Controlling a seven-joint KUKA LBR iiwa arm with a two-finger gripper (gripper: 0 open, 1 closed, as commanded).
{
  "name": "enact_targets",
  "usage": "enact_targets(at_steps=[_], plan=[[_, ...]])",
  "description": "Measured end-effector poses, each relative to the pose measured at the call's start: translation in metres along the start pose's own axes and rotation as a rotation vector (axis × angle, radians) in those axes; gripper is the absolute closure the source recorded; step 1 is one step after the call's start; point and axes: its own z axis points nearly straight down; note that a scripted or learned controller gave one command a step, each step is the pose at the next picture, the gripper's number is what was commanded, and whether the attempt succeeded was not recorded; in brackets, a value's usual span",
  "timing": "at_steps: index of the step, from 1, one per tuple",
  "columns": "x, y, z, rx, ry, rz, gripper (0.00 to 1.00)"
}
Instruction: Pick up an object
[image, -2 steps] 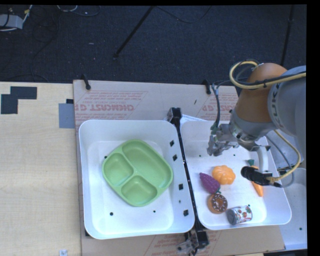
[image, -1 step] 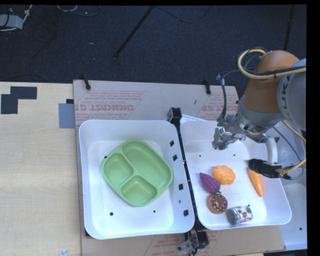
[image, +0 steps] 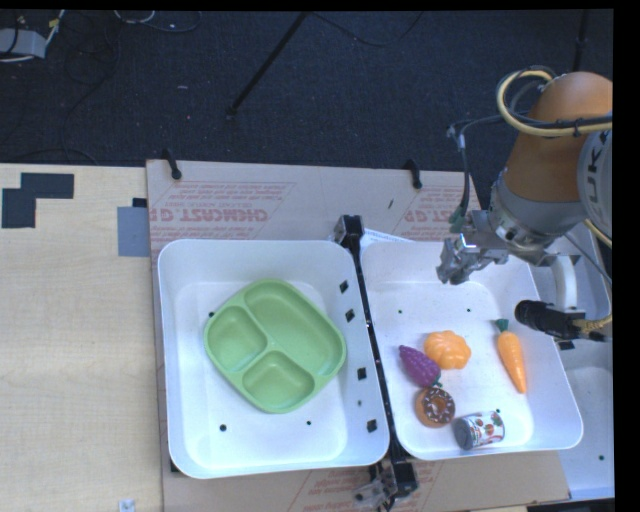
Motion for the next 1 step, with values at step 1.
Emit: enact_targets(at_steps=[1], plan=[[0.0525, 0.0024, 0.0146, 0.006, 0.002, -0.003, 1.0]])
